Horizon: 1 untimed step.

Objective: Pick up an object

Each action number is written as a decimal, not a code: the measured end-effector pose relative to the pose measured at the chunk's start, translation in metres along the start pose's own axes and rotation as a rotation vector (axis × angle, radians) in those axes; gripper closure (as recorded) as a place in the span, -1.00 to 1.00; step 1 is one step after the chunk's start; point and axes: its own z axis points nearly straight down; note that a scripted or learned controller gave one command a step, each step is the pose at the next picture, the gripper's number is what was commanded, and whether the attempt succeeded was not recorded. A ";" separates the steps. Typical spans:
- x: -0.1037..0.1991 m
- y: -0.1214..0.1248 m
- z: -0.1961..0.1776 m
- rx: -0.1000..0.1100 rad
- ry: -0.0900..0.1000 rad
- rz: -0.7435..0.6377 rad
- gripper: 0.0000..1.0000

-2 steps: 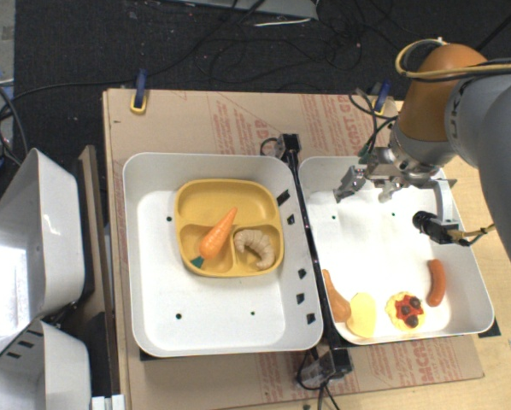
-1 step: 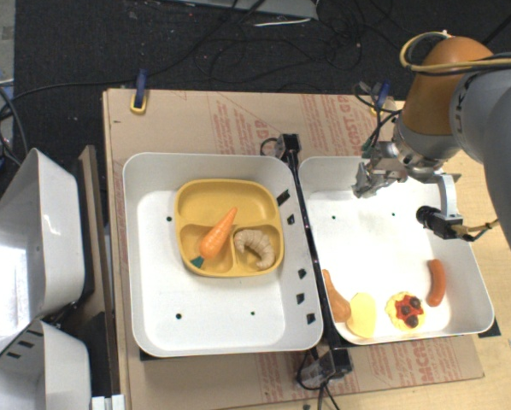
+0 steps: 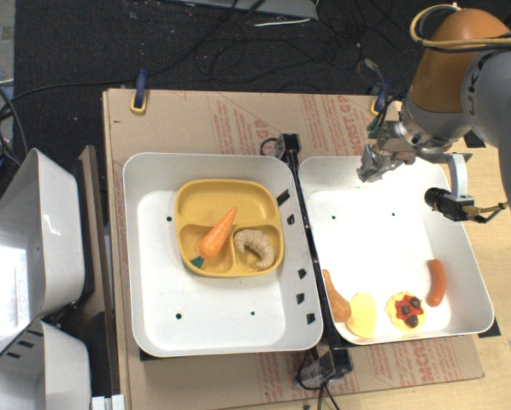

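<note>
Nearest, along the front edge of the right bin (image 3: 461,229), lie an orange chicken leg (image 3: 336,296), a yellow piece (image 3: 362,313), a small pizza (image 3: 407,309) and a sausage (image 3: 436,282). In the left bin (image 3: 149,254), a yellow plate (image 3: 187,203) holds a carrot (image 3: 218,233) and a shrimp (image 3: 256,247). The hand (image 3: 372,170) hangs over the right bin's far-left corner, well apart from all of them.

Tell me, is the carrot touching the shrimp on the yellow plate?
Apart. The camera view shows the carrot in one compartment and the shrimp in the next, with a raised divider of the plate between them.
</note>
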 end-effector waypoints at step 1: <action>0.000 0.001 -0.039 0.001 0.000 0.001 1.00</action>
